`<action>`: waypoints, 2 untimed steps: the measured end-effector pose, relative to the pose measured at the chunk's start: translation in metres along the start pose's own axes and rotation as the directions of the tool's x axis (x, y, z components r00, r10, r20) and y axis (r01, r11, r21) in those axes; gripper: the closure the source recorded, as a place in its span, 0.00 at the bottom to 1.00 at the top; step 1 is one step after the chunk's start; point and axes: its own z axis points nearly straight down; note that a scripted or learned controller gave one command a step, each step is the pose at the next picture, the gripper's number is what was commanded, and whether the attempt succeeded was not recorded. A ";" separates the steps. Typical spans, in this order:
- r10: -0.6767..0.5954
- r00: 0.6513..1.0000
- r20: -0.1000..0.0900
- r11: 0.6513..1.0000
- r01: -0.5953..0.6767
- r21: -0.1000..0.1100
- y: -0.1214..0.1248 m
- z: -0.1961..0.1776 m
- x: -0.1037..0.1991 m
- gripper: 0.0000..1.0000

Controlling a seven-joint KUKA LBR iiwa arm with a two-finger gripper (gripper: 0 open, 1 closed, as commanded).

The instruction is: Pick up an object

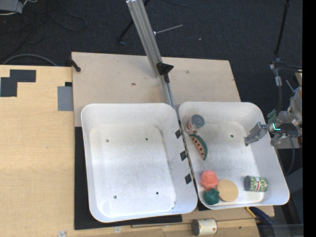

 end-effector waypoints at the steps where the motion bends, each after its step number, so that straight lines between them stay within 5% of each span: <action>1: -0.001 1.000 -0.001 1.000 0.001 0.006 0.000 0.054 -0.010 0.00; 2: -0.002 1.000 -0.002 1.000 0.002 0.005 -0.002 0.104 -0.019 0.00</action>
